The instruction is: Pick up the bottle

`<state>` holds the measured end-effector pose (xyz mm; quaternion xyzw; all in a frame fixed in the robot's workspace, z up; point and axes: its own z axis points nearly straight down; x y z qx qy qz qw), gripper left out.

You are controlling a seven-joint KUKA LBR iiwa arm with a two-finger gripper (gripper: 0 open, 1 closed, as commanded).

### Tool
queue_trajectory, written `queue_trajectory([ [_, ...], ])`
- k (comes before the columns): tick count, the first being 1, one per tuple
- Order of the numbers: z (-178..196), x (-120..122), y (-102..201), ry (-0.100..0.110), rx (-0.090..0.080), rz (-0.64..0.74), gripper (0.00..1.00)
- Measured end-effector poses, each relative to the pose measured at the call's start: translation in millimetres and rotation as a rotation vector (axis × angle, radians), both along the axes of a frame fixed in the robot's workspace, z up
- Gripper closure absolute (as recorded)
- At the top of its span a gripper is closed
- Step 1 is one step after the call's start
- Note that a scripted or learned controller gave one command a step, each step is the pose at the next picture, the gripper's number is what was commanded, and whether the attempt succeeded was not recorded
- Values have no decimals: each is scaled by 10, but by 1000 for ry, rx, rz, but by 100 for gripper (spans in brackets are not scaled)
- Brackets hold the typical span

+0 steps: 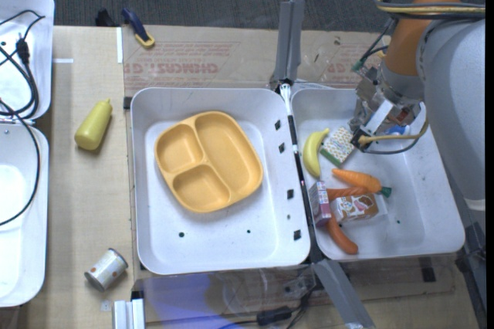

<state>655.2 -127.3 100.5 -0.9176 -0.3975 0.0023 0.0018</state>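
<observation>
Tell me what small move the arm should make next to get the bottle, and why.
Probably lift straight up first. The gripper is in the right white bin, beside a small green-and-white box, while the yellow plastic squeeze bottle lies on the bench left of the left white bin. Rising looks safest before crossing left.

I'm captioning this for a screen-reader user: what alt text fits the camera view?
A grey arm reaches into the right bin, which holds a banana, carrots and small packages. The left bin holds a yellow divided plate; a yellow bottle lies on the bench beside it.
</observation>
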Motion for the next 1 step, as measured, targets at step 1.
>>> queue_trajectory([
  [1,1552,-250,517,-2,-4,-198,100],
])
